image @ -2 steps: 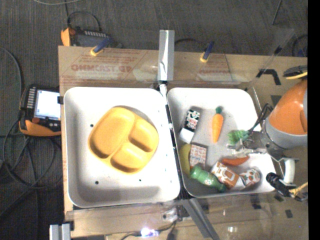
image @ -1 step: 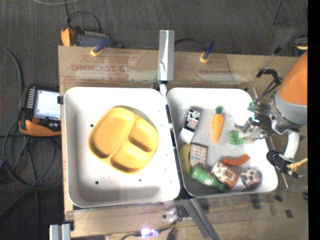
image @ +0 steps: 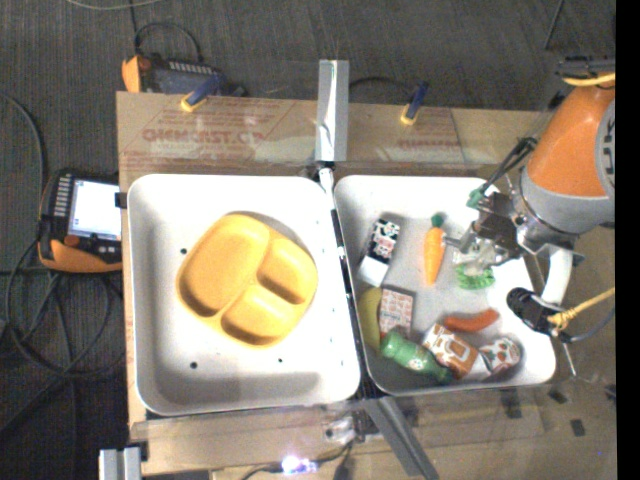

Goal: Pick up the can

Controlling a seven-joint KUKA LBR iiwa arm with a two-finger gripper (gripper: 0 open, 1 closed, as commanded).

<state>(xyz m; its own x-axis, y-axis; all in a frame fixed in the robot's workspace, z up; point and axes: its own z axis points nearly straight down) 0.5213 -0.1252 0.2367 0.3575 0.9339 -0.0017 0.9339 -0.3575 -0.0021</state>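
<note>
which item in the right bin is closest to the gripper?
The carrot, orange with a green top, lying just left of the gripper; the other items sit farther left or lower.

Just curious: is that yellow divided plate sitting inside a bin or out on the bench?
Inside: the yellow plate rests on the left bin's floor, white rim all around.

Over the right bin (image: 545,368) hangs the claw (image: 480,253), low above a small green ring (image: 476,278), with the carrot (image: 433,253) just to its left. Along the near edge sit a green bottle (image: 412,356), a patterned can (image: 450,350) and a red sausage shape (image: 470,321). The left bin (image: 160,368) carries a yellow divided plate (image: 248,278).
</note>
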